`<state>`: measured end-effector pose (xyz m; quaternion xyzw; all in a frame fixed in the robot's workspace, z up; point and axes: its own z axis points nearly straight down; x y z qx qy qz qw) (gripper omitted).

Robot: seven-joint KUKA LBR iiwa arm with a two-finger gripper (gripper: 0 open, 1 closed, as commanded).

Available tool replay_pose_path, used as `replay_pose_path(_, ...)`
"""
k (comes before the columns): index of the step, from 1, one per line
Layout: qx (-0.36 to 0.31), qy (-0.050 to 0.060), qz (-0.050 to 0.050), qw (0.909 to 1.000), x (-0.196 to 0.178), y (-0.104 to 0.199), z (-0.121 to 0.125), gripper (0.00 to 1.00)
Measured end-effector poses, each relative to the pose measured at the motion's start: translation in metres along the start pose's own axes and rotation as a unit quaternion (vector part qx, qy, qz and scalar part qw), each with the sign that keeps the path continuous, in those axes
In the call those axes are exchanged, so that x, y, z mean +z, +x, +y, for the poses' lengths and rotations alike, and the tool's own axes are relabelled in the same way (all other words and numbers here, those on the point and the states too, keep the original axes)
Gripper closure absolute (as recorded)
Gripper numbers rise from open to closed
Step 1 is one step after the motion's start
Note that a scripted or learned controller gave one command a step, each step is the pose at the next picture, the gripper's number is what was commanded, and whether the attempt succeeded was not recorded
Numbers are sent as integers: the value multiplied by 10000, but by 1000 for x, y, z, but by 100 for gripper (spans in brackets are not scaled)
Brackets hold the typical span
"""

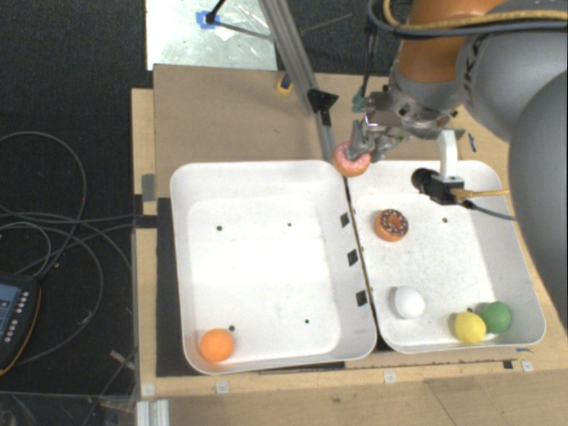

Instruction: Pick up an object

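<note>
Arm (497, 69) comes in from the right, orange band (448, 11) up top, wrist angled down toward the far end of the bins. Pincer (362, 145) sits right over the divide between the two bins, at their far edge — and there's a pink donut (351, 160) at its tips. Fingers (358, 140) look clamped on the donut's upper edge, with the donut hanging just below them, over the rim where the bins meet. Looks lifted rather than lying flat, tho the slant makes height hard to judge.

Right bin (510, 247): a brown donut (391, 224) w/ dark sprinkled top lies near the divide, mid-bin, well apart from the pincer. Near edge has a white ball (408, 303), then a yellow piece (469, 327) and a green ball (496, 317) touching each other in the near right corner. A black fitting (435, 185) w/ a white bracket hangs off the wrist over the far part of this bin, a thin cable (486, 193) running off to the right.

Left bin (257, 238): one orange ball (216, 345) in the near left corner — far from everything else.

Worktop (222, 114) is brown board behind the bins. A grey pole (288, 34) slants down from the top toward the pincer area. Off the worktop, left side: black cables (53, 238) looped on the dark floor and a handheld pendant (16, 313) at the edge.
</note>
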<state>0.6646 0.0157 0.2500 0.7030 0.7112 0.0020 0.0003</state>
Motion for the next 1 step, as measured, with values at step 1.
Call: replay_pose_path(1,6,-1,-3,10000,0,50,15,100)
